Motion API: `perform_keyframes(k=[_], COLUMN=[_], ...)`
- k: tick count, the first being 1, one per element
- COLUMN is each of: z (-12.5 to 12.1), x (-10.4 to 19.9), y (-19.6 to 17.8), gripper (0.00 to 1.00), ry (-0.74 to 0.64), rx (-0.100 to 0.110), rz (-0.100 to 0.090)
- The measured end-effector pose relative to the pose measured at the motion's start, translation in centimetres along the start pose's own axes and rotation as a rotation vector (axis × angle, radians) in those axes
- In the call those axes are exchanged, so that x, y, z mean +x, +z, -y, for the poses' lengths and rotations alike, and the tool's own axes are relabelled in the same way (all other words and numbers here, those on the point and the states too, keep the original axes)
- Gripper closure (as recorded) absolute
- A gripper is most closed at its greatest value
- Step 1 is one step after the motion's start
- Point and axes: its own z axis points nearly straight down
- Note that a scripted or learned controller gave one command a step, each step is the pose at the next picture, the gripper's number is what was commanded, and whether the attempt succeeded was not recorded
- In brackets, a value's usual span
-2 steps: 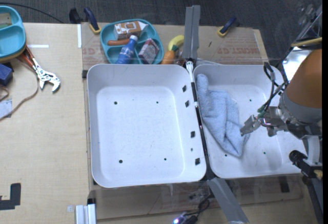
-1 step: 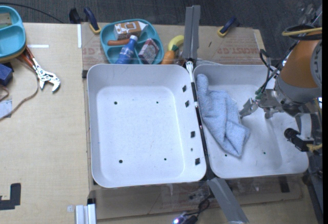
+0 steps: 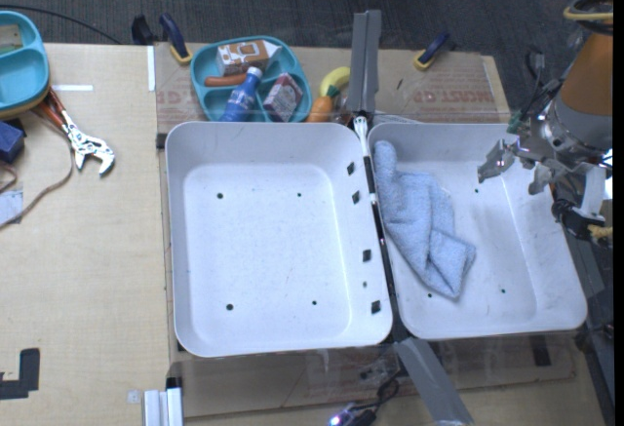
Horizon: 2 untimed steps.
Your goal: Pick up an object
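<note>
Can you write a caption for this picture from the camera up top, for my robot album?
A crumpled blue cloth lies in the right white bin while the robot's gripper hovers at its right edge.

Grey arm (image 3: pixel 575 136); orange band (image 3: pixel 592 78).

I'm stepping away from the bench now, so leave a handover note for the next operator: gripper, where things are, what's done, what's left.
Gripper: open, holding nothing, hovering above the right bin's far right side.
Blue towel: lies crumpled in the right bin, along its left wall, apart from the gripper.
Left bin: no pickable object in it.
Done: nothing picked yet.
Left: move over the towel, descend, close on it and lift.
</note>
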Motion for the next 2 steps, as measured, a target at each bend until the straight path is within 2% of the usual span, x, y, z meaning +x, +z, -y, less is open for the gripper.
perform_keyframes(k=[1,2], z=[9.6,11.3], x=[-2.7,-3.6], y=[-0.3,4.4], gripper=[0.00,0.00], ry=[0.046,0.419], rx=[0.003,0.011], rz=[-0.001,-0.006])
